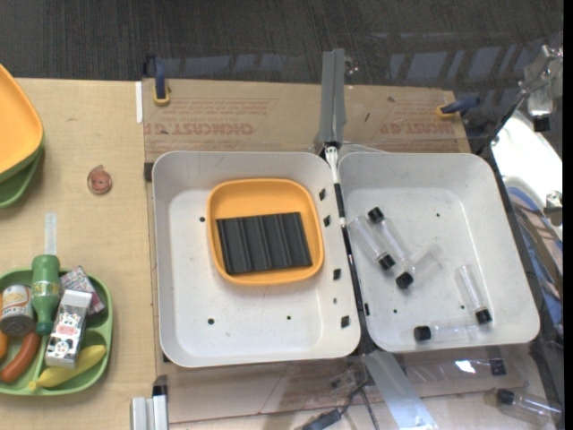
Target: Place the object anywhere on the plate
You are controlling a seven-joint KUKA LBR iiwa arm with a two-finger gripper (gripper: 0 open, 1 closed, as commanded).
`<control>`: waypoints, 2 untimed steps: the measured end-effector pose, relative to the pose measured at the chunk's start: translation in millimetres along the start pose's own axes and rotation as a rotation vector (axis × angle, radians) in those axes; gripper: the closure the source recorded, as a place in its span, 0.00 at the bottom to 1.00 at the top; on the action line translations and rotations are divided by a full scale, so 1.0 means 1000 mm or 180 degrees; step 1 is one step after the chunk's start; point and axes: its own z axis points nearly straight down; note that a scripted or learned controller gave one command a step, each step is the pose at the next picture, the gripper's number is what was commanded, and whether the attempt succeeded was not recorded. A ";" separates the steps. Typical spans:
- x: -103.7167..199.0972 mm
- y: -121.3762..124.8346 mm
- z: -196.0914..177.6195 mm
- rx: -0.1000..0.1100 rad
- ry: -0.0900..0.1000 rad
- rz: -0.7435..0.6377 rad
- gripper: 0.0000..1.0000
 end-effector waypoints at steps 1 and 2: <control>-0.008 0.000 -0.032 -0.0002 -0.0001 -0.0784 1.00; -0.007 0.000 -0.032 0.0001 0.0003 -0.1094 1.00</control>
